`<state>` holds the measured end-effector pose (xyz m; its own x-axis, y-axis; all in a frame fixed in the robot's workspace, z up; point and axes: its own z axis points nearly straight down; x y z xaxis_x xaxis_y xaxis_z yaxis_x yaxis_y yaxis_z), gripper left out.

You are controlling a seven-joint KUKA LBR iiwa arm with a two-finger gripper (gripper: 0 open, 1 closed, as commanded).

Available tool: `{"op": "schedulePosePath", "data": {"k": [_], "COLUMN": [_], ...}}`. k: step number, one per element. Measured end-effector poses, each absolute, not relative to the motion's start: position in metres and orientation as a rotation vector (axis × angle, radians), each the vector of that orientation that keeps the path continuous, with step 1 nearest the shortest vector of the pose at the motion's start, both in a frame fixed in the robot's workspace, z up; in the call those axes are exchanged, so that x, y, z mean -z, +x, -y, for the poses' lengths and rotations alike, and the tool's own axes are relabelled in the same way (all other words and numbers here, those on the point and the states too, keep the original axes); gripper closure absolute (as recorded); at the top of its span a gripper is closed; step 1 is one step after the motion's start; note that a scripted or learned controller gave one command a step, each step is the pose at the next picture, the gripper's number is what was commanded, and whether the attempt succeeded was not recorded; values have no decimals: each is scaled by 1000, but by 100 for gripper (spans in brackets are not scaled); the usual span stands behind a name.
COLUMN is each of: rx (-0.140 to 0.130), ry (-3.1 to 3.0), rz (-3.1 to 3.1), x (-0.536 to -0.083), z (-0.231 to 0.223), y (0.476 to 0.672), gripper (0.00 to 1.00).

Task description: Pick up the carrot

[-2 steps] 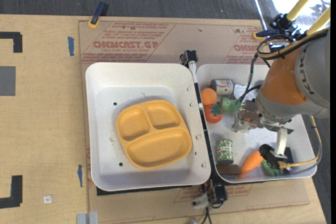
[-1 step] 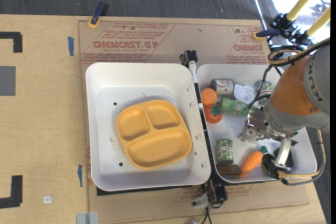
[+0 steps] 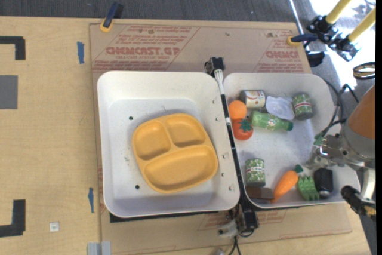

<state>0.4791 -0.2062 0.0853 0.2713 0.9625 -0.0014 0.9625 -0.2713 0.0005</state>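
Your carrot (image 3: 286, 184) lies near-side in the right bin (image 3: 280, 149), long axis near-left to far-right, green end toward the pincer (image 3: 325, 153) just to its right. You can't tell the pincer's grip state.

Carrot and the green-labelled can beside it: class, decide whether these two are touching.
Apart. The camera view shows a bare strip of the white bin floor between the carrot and the green-labelled can, which stands to its left.
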Motion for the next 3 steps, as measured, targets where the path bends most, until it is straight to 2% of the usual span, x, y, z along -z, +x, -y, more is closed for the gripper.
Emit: {"op": "schedulePosePath", "data": {"k": [1,2,3], "rx": [0,-1,0], "ry": [2865,3122,3117], "rz": [-1287,-381,-547], "x": [-172,-85,-85], "z": [213,139,217], "y": [480,486,481], "gripper": [100,100,100]}}
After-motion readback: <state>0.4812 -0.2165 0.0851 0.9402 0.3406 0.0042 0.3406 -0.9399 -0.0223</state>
